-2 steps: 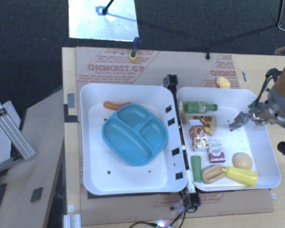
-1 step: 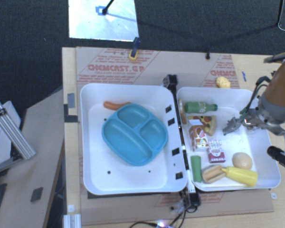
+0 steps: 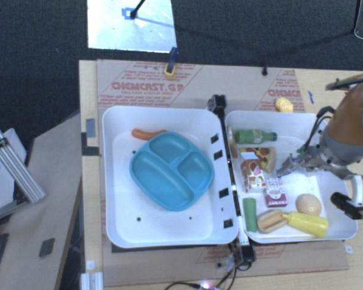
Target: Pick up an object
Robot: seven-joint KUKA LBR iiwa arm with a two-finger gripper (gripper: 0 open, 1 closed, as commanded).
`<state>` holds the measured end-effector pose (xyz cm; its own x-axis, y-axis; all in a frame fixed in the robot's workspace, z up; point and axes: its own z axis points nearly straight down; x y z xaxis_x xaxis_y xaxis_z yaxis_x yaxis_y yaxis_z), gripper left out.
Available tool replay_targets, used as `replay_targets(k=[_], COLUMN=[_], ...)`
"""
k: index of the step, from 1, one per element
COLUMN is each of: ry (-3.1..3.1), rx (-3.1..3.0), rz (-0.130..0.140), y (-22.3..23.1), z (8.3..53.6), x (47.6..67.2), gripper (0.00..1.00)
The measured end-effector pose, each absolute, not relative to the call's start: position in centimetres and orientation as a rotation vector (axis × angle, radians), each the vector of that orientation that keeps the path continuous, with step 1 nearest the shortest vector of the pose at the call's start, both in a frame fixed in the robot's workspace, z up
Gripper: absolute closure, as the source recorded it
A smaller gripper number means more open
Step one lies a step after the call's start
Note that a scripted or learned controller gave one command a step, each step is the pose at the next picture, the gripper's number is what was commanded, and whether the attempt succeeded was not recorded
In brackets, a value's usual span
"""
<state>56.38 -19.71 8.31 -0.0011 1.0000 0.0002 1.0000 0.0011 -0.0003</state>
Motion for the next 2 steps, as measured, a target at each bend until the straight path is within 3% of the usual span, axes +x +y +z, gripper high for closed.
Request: replay_targets(k=[1, 2], ry=[-2.224, -2.231], rx=[-2.223, -2.22], rz=[-0.004, -0.006], y=[-19.8, -18.9], z=[9.6, 15.3], x=[56.5, 57.2], gripper=[1.0, 1.0])
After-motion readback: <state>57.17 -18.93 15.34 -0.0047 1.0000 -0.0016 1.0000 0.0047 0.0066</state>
